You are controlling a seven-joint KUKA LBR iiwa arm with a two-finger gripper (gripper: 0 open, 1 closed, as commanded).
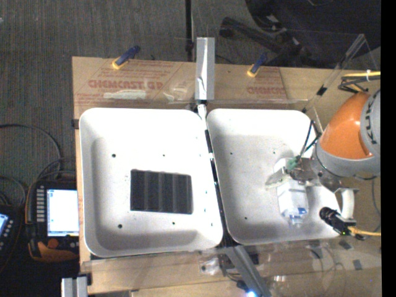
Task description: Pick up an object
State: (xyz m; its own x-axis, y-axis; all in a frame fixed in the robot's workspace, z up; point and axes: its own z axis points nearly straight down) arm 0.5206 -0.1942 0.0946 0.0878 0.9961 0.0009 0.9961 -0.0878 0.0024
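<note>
Right bin [247, 166]: a clear plastic bottle [293, 203] with blue label is lain near its right wall, directly under the gripper [296, 167]. Gripper state: cannot be told. Left bin [99, 166]: a dark ridged block [161, 191] is held. Risk judged: the smooth, rounded bottle may be squeezed out sideways if met off-centre.

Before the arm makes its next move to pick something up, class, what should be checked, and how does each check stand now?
1. Target in reach: clear plastic bottle lies in the right bin: ok.
2. Gripper over the bottle's upper end: ok.
3. Bottle between the fingers: cannot tell.
4. Bottle away from the bin walls: not ok, its lower end lies near the front wall.
5. Dark ribbed rectangular block in the left bin, out of the arm's way: ok.
</note>
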